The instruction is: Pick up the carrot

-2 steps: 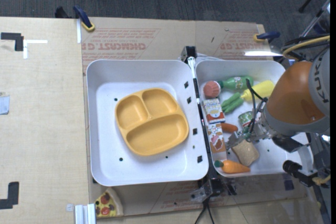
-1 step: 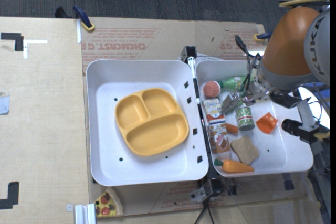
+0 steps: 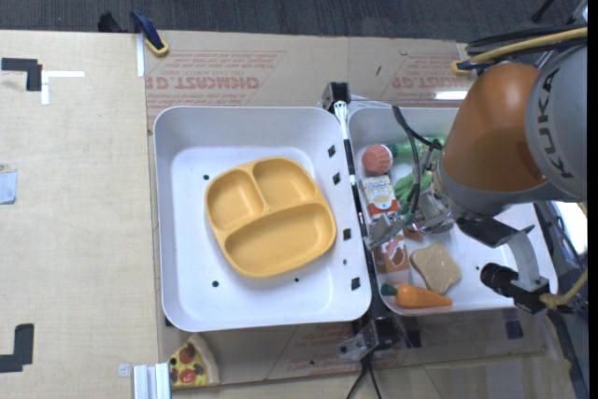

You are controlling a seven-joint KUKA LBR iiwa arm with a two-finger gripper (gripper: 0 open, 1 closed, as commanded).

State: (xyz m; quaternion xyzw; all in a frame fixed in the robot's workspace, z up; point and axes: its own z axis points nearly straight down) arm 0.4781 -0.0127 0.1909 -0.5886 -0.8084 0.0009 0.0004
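Observation:
The carrot (image 3: 423, 297) is orange with a green stub and lies flat at the front edge of the right bin (image 3: 486, 299), pointing right. My gripper (image 3: 400, 226) hangs low over the left middle of that bin, behind the carrot and apart from it, with the arm's orange band (image 3: 491, 140) above it. A slice of bread (image 3: 436, 267) lies between the gripper and the carrot. Nothing shows held in the gripper.
The right bin also holds a red round item (image 3: 377, 158), a small printed packet (image 3: 377, 193), green vegetables (image 3: 409, 175) partly under the arm, and a brown piece (image 3: 393, 255). The left bin (image 3: 177, 229) bears a yellow divided plate (image 3: 271, 216).

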